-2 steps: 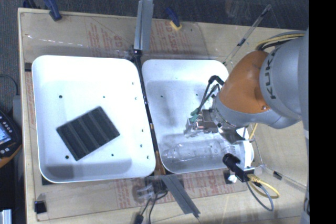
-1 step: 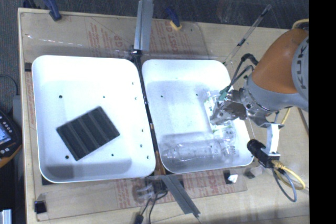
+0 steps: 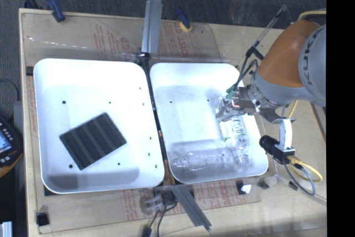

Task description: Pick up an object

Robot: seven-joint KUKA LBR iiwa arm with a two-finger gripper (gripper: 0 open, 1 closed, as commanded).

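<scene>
Clear plastic bottles (image 3: 208, 159) are seen along the right bin's (image 3: 183, 77) near edge, just beyond the gripper (image 3: 228, 104), whose state cannot be told.

The pale wooden bench (image 3: 83, 28) bore two shallow white plastic bins, left (image 3: 50, 72) and right (image 3: 183, 72), touching side by side.

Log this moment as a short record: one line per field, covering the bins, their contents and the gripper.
left bin: holds a dark ribbed pad, lying flat
right bin: holds clear plastic bottles along its near and right sides
gripper: low over the right bin, above the bottles
grasp: cannot tell
</scene>
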